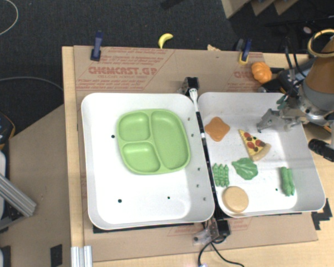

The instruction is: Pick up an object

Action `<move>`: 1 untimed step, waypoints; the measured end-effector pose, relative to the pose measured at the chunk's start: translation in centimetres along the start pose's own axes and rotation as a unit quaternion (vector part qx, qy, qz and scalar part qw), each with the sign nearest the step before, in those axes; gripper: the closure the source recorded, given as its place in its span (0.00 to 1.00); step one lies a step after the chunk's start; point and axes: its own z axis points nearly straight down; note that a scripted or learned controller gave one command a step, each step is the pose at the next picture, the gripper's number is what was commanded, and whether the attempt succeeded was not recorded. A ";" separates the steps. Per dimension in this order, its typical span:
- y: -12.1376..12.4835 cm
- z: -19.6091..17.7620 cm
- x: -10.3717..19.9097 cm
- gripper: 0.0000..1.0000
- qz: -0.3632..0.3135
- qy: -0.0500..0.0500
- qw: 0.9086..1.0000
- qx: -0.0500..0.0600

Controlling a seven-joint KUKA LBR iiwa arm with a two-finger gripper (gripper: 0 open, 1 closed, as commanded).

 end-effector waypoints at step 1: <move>-7.2 2.1 5.4 0.00 -0.001 -0.003 1.000 0.002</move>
